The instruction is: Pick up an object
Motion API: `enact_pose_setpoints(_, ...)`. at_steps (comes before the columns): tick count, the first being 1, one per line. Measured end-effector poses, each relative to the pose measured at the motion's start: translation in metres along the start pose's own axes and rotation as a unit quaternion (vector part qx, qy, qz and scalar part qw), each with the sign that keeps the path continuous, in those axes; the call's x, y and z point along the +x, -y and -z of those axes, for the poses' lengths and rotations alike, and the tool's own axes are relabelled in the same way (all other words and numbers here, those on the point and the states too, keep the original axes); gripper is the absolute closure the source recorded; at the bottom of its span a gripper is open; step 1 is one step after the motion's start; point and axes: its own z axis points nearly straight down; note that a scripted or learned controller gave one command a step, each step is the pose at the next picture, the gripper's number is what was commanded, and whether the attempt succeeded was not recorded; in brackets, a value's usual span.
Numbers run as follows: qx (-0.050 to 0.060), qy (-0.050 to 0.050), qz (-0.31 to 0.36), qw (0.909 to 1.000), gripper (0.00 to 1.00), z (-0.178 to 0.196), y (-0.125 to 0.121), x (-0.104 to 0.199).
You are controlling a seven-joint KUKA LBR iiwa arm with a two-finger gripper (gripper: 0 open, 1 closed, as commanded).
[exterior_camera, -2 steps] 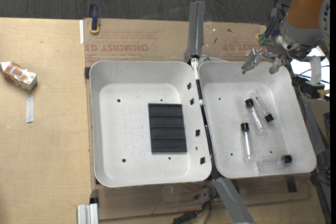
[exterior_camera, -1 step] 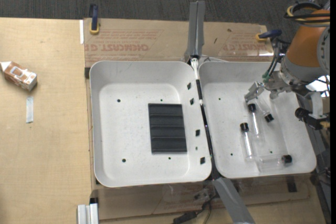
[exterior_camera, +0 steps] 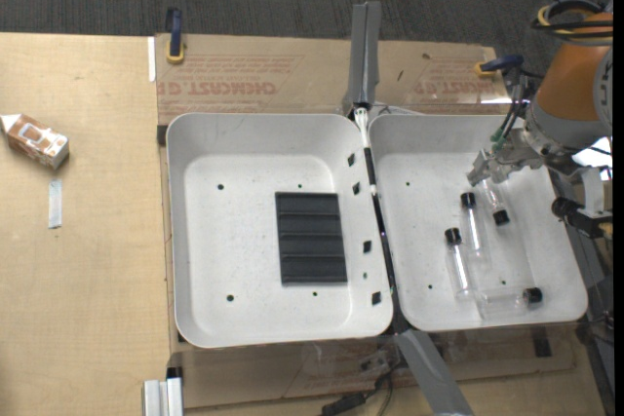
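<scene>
We find the gripper [exterior_camera: 490, 169] low over the upper part of the right bin [exterior_camera: 419, 307], just above the cluster of clear tubes. Its aperture cannot be judged from this view, and we see nothing held.

Candidate objects: 3 clear tubes with black caps, as far as we can count, lie in the right bin. 1 upright-running tube [exterior_camera: 472, 227] sits nearest the tool, a 2nd tube [exterior_camera: 458, 266] lies just beside it, and a 3rd tube [exterior_camera: 507, 299] rests along the lower wall. A black ribbed block [exterior_camera: 312, 237] lies flat in the centre of the left bin [exterior_camera: 195, 326], well apart from the arm.

Our assessment: the nearest tube is the sensible target. To do this step well, we would centre on the tube's body rather than its cap, close across its narrow width, and descend fully, since smooth round stock tends to roll away.
</scene>
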Motion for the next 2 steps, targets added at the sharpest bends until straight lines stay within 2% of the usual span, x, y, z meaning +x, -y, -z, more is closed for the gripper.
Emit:
enact_pose_setpoints(1,0.001,0.0,-0.004,1.0,1.0,0.116,-0.034,0.055)
enact_pose_setpoints(2,0.001,0.0,0.029,0.9996,1.0,0.127,-0.054,0.132)
